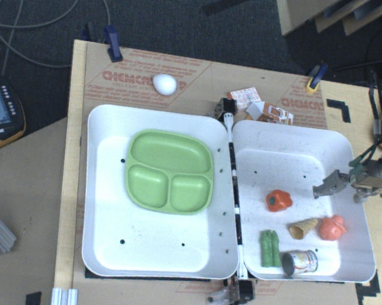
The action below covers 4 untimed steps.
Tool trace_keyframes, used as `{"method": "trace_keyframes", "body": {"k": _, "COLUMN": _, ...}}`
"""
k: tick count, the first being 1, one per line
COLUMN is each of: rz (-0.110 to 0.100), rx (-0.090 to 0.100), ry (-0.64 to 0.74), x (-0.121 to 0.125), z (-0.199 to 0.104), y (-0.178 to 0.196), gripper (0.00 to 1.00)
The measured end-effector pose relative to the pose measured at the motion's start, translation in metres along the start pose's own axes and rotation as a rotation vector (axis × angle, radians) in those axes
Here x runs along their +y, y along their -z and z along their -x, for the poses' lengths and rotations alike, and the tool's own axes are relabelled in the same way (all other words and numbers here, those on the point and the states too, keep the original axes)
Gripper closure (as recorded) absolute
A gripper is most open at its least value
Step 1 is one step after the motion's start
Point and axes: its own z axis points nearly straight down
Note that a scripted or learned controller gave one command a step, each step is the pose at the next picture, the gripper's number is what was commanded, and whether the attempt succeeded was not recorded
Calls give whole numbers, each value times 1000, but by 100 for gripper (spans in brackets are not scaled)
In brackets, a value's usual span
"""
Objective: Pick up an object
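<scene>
The end effector (344, 184) is hanging over the right side of the right bin (297, 143), reaching in from the right edge. Its two fingers appear to be standing apart, released and grasping nothing, though the slanted view makes them hard to read.

The objects are lying in the near half of this bin. A red pepper-like piece (279, 200) is sitting left of the end effector and apart from it. A pinkish-red fruit (332, 228) is resting nearer, just beside a tan cone-shaped piece (302, 228). A green vegetable (269, 248) is lying at the near left, next to a small can (301, 261) on its side.

A green divided plate (170, 171) is sitting in the left bin (104, 172). A white egg-like ball (164, 83) is resting on the bench (133, 64) beyond it.
</scene>
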Motion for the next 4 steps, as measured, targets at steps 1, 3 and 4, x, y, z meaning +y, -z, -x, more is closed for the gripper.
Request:
{"method": "trace_keyframes", "body": {"k": 1, "rz": -3, "rx": 2, "ry": 2, "x": 20, "z": -52, "y": -74, "gripper": 0}}
{"method": "trace_keyframes", "body": {"k": 3, "rz": 1, "rx": 0, "ry": 0, "x": 46, "z": -53, "y": -133, "gripper": 100}}
{"method": "trace_keyframes", "body": {"k": 4, "rz": 2, "rx": 1, "ry": 2, "x": 61, "z": -138, "y": -42, "gripper": 100}}
